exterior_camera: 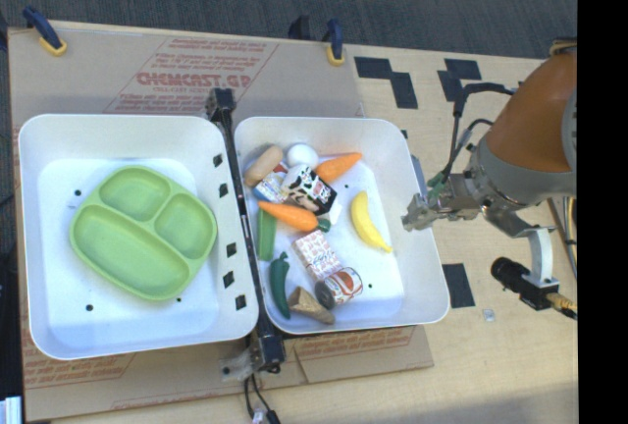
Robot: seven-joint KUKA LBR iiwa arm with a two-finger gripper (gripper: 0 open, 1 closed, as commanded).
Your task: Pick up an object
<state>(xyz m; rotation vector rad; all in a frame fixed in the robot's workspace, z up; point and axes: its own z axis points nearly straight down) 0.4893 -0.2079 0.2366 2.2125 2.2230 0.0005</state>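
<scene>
The grey arm with its orange band (535,118) rose closest to the lens, cut off at the right. Its gripper (424,212) hung at the right bin's outer rim, above the desk (491,334); whether its fingers were spread or closed could not be told, and nothing showed between them.

The shallow white plastic right bin (417,265) held a heap of toy food. A smooth curved yellow banana (370,221) lay nearest the gripper. Two orange carrots, one near the top (339,166) and one across the middle (288,214), flanked a black-and-white patterned carton (312,186). A white egg-like ball (300,155) and a tan bread roll (262,163) sat at the far end. A red-and-white printed packet (319,255), a round can (344,286), a brown wedge (309,306) and a dark green pepper (280,283) crowded the near end, their labels too small to read.

The left white bin (39,245) carried a light green three-compartment plastic plate (143,232). Blue clamps (335,41) pinned printed cardboard (186,69) behind.
</scene>
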